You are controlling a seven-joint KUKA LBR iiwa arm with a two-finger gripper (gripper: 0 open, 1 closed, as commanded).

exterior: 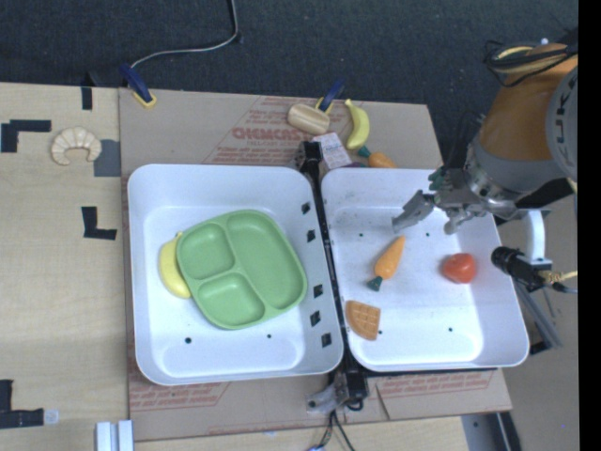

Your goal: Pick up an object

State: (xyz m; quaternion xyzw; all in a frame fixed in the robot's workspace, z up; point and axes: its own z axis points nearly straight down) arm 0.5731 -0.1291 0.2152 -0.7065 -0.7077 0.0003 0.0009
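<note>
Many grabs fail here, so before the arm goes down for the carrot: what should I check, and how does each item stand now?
1. Pincer holds nothing: ok, fingers spread, nothing between them.
2. Pincer over the carrot: not ok, it sits up and right of it.
3. Carrot free of neighbours: ok, apart from the tomato and the waffle.
4. Carrot clear of the right bin's wall: ok, bare floor all round.
5. Fingers set across the carrot's long axis: cannot tell.

Glossy white plastic bins [150, 280] sit on matt brown cardboard [235, 134], holding a smooth green plastic tray [242, 269].
</note>
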